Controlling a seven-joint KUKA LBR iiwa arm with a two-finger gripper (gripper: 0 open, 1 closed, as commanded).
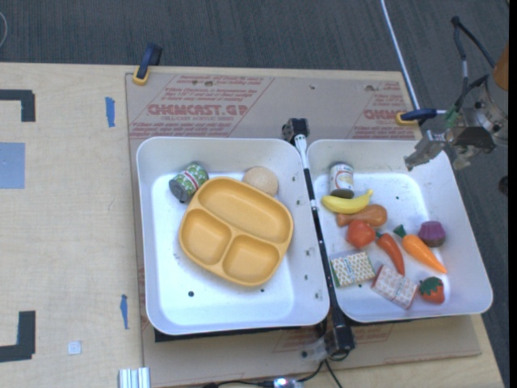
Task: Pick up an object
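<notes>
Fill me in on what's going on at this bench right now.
A robot arm reaches in from the right, its gripper hovering over the far right corner of the right bin, holding nothing. That bin carries toy food: a banana, a tomato, a carrot, a small can and a few more pieces. The left bin holds a yellow divided plate, a green can and a beige round item. Nothing has been picked up yet.

Plastic, wood and card

Smooth glossy plastic is seen in the white bins (pixel 153 241) and yellow tray (pixel 236 230); the worktop (pixel 65 241) looks like pale matt wood, the printed board (pixel 242 103) like card.
</notes>
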